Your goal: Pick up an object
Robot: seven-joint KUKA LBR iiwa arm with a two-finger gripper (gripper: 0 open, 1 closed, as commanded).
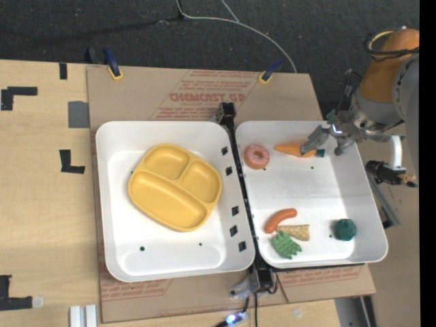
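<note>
While the arm reaches in from the right: gripper [325, 142] over right bin's [361, 203] far edge
Claw: fingers spread, nothing between them
Carrot [294, 150]: just beside the fingertips, contact unclear
Donut [257, 157]: left of carrot
Near edge: sausage [281, 219], leafy green [287, 245], teal ball [344, 229]
Left bin [112, 203]: 1 yellow plate [176, 186]

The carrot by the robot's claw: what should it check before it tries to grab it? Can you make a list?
1. Gripper is right at the carrot: ok.
2. Carrot is between the fingers: cannot tell.
3. Carrot lies apart from the pink donut: ok.
4. Carrot sits close to the far wall of the right bin, so little room there: not ok.
5. Sausage, green leaf and green ball lie well away at the near side: ok.
</note>
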